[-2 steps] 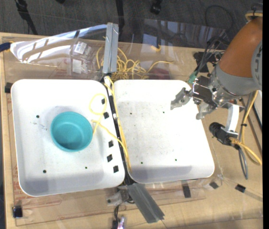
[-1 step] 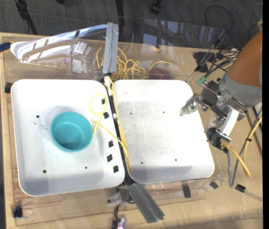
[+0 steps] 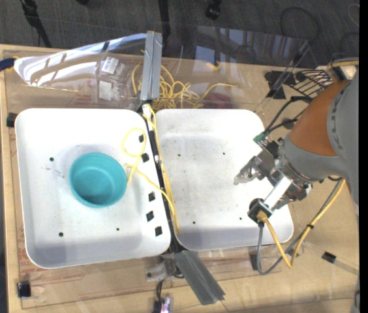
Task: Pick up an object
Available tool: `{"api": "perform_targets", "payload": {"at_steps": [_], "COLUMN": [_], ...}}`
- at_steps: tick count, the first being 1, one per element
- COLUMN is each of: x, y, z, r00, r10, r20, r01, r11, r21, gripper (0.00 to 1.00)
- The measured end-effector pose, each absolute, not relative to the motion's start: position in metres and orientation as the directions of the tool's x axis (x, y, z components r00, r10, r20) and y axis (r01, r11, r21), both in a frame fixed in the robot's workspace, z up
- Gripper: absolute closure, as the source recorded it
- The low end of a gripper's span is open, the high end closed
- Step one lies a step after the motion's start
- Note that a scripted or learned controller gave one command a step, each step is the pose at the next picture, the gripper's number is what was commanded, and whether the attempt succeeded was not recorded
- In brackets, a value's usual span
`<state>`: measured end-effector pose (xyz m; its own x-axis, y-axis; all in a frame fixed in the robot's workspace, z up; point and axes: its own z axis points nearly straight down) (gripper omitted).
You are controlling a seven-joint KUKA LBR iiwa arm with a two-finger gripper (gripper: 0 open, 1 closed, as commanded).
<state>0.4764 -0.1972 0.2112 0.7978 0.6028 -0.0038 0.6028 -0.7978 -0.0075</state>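
Note:
A teal bowl (image 3: 98, 178) sits upright in the left bin (image 3: 40, 233), a little left of that bin's middle. My gripper (image 3: 244, 175) hangs over the right side of the right bin (image 3: 203, 237), far from the bowl, with its fingers pointing left. The fingers look spread apart with nothing between them. The grey arm with its orange band (image 3: 318, 129) comes in from the right edge.
Yellow cables (image 3: 146, 168) run along the divider between the two bins and pile up behind them. Another yellow cable (image 3: 282, 243) trails from the wrist over the right bin's near corner. Clear plastic sheeting stands at the bench's back.

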Motion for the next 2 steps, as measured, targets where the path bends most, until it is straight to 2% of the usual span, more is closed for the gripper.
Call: {"api": "perform_targets", "payload": {"at_steps": [1, 2], "x": [0.477, 0.476], "y": [-0.103, -0.109], "z": [0.179, 0.090], "r00": [0.950, 0.978], "r10": [0.312, 0.209], "r20": [-0.005, -0.004], "r01": [0.312, 0.209], "r11": [-0.950, -0.978], "r21": [-0.008, -0.006], "gripper": [0.00, 0.00]}}
